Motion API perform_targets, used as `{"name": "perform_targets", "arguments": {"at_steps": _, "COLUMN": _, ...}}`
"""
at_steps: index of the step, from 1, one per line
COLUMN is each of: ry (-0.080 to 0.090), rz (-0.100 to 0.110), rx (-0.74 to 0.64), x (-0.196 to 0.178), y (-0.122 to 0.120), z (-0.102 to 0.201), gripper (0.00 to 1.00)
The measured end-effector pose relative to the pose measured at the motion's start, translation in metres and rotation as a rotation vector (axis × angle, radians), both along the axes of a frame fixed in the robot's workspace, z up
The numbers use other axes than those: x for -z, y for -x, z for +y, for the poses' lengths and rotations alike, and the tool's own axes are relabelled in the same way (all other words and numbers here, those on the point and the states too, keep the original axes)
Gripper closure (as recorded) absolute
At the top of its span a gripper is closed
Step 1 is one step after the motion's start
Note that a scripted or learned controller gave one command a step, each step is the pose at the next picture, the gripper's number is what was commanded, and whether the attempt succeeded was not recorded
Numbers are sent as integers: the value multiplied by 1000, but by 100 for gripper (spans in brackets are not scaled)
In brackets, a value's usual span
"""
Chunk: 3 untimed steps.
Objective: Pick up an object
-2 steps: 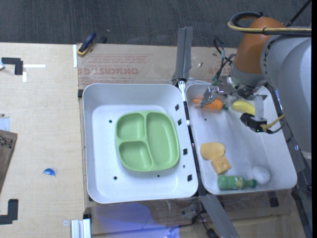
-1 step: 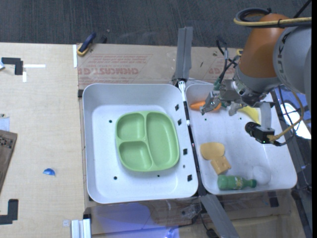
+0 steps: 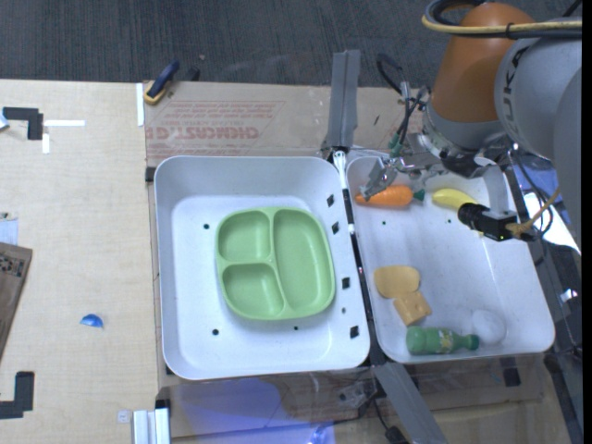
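Down at the far-left corner of the right bin (image 3: 518, 340), gripper (image 3: 377, 185) right over the thick end of the toy carrot (image 3: 388, 197). Touching or just above it; fingers too small and dark to say whether spread or closed, so cannot tell, and no proof of a hold.

Carrot lying flat on the bin floor, close to the far wall and the divider between the 2 bins. Probably hollow plastic: light, stiff, smooth, tapered, so likely to squirt out of a pinch taken near the tip. Best taken across the thick middle, fingers square to its long axis, with room kept from the wall.

Just beside it to the right, a yellow banana-like toy (image 3: 450, 197). Nearer the front, 2 tan foam-like pieces (image 3: 403, 292) touching each other, a green bottle (image 3: 439, 341) on its side, and a pale round thing (image 3: 487, 323) near the bottle's cap end.

Left bin (image 3: 185, 248) holding a green 3-part tray (image 3: 276, 263), well apart from the gripper. On the surface (image 3: 65, 248) to the left, a small blue bit (image 3: 90, 320).
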<state>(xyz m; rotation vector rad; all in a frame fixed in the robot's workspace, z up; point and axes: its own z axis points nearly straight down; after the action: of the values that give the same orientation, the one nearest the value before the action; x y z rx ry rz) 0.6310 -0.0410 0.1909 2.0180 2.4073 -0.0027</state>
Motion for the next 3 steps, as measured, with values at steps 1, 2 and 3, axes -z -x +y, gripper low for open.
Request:
{"name": "perform_targets", "arguments": {"at_steps": 1, "ry": 0, "rz": -2, "rx": -4, "x": 99, "y": -12, "z": -64, "gripper": 0}}
{"name": "perform_targets", "arguments": {"at_steps": 2, "ry": -1, "rz": 3, "rx": 97, "x": 99, "y": -27, "z": -61, "gripper": 0}}
{"name": "perform_targets", "arguments": {"at_steps": 3, "ry": 3, "rz": 11, "rx": 99, "x": 90, "y": -25, "z": -64, "gripper": 100}}
